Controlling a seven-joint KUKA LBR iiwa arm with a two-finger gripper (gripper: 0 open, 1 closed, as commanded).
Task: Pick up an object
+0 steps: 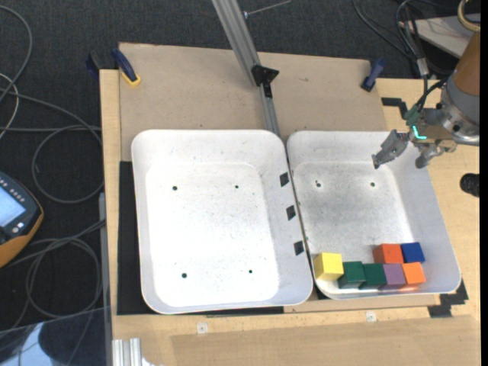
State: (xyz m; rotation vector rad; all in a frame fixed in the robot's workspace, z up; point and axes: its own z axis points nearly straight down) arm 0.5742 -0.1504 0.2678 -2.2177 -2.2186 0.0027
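Several small coloured blocks sit clustered in the near right corner of the right bin (pixel 427 204): a yellow block (pixel 329 264), two green blocks (pixel 364 274), a purple block (pixel 394 274), two orange blocks (pixel 412 273) and a blue block (pixel 412 252). My gripper (pixel 406 152) hangs over the far right edge of that bin, well away from the blocks. Its two fingers stand spread apart, and nothing is between them.
The left bin (pixel 152 166) lies beside the right one, with black clips along the shared edge. A slanted metal pole (pixel 242 40) rises from between the bins at the back. Blue clamps (pixel 126 67) hold the board corners. Cables lie on the floor at left.
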